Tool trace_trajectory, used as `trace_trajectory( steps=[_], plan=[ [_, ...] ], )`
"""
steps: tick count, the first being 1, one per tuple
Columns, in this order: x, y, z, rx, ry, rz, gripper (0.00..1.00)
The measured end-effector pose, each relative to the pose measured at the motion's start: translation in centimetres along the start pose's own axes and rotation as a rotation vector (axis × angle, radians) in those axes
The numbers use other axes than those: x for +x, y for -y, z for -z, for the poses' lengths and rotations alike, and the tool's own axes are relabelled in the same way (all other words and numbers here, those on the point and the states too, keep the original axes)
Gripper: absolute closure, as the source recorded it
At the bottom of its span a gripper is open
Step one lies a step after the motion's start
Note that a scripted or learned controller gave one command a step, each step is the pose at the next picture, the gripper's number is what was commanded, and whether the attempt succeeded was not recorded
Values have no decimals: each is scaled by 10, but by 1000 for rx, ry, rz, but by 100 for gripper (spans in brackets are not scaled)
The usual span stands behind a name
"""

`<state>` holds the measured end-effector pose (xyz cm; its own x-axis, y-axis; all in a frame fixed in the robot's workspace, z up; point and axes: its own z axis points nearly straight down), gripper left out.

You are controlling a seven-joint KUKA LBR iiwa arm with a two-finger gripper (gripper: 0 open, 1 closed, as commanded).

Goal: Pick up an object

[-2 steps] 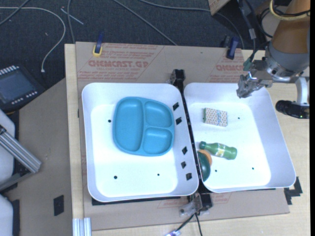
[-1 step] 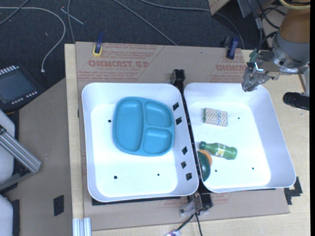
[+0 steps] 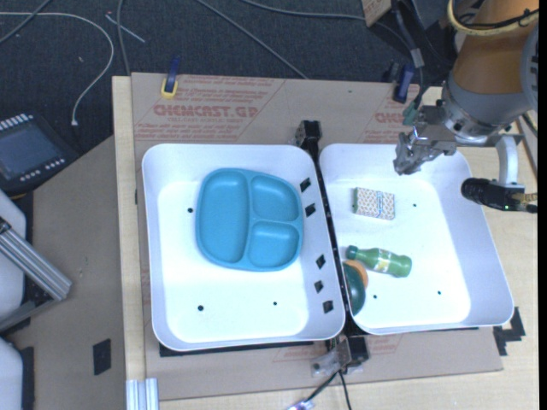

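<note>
From the camera view above the counter (image 3: 256,101) I see two white bins side by side. In the left bin (image 3: 171,306) a blue divided plate (image 3: 249,219) lies near the middle, a little toward the far edge. In the right bin (image 3: 461,289) there are three things. A small patterned packet (image 3: 374,203) lies on its side near the middle of the bin. A green bottle (image 3: 382,260) with a yellow label lies on its side nearer to the front edge. Just beside it, against the wall next to the left bin, sits a round piece in orange and dark green (image 3: 355,284); I cannot tell what it is.

The arm (image 3: 491,49) comes in from the right. The hand (image 3: 412,154) hangs over the far edge of the right bin, apart from the packet and well apart from the bottle. I see nothing between its fingers, and I cannot tell if they are apart or together.
</note>
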<state>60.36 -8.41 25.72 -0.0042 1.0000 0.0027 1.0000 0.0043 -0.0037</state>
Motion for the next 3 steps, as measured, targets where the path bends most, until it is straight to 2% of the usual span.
trace_trajectory(
  steps=[2,3],
  plan=[
    [99,49,-26,2,0,1,100],
    [153,57,-34,0,0,2,100]
  ],
)
